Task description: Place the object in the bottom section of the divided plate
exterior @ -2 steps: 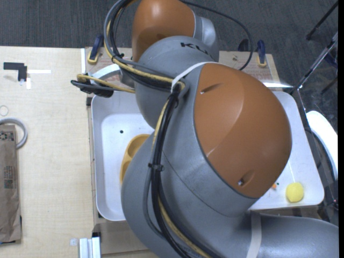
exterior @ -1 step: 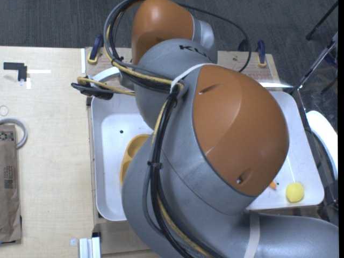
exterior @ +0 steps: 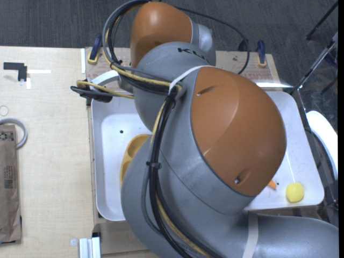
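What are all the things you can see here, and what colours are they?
White bins: two, white, side by side on the bench, mostly covered by the arm.
Divided plate: one, yellow-orange, in the left bin, only its edge showing past the arm.
Yellow ball: one, yellow, near the front right corner of the right bin.
Small orange piece: one, orange, just left of the ball; too small to tell what it is.
Brown paper bag: one, brown, at the left edge of the wooden bench.
Blue clamps: two, blue, at the back edge of the bins.
Robot arm: one, grey with orange caps, across the middle.
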